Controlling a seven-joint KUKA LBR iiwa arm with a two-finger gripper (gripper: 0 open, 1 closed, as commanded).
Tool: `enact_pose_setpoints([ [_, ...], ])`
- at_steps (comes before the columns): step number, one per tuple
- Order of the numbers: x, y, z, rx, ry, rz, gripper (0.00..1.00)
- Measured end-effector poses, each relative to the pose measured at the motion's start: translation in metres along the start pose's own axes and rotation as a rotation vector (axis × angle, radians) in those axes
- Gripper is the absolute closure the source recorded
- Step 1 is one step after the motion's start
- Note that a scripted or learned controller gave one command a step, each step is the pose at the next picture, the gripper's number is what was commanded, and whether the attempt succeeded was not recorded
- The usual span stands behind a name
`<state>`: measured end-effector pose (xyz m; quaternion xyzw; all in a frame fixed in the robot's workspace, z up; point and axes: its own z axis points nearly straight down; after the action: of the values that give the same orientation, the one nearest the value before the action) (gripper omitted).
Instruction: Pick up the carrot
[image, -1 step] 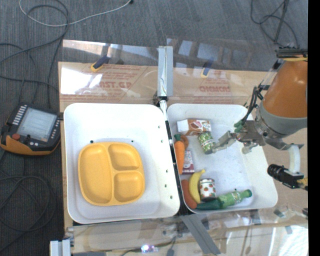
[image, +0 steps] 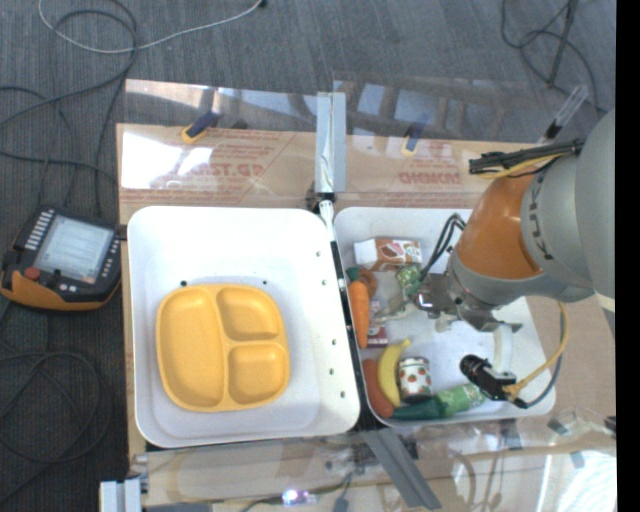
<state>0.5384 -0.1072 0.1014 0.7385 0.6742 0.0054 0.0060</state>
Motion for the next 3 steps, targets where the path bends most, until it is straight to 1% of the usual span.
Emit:
enact_pose_setpoints([
  [1, -0.001, -0.022, -0.005, 0.007, -0.002, -0.109, 0.00],
  [2, 0.000, -0.022, -0.012, 0.011, 0.002, -0.109, 1.00],
  [3, 0.015, 0.028, -0.002, 0.020, -0.001, 0.038, 1.00],
])
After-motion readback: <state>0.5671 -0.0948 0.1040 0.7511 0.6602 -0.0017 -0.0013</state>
